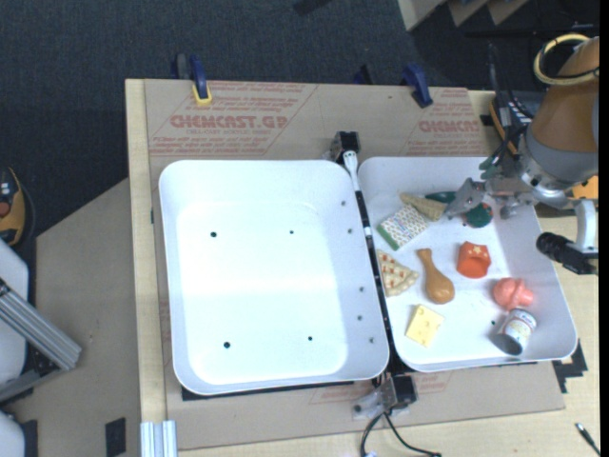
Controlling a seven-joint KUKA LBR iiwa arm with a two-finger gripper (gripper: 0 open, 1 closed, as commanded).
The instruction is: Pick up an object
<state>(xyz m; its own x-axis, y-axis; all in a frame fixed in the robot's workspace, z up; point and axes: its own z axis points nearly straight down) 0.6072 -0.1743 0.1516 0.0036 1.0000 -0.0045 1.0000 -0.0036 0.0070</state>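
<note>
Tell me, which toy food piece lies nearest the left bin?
The tan triangular pizza slice, beside the divider between the bins; the yellow cheese wedge lies slightly farther right.

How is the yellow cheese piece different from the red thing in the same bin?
The cheese piece is pale yellow, flat and blocky; the red thing is red-orange and rounder. The cheese piece lies toward the bin's near edge; the red thing lies farther back, nearer the claw. Both rest in the right bin, untouched.

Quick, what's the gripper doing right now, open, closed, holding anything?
Gripper: cannot be told; it sits low over the right bin, beside a green object.
</note>
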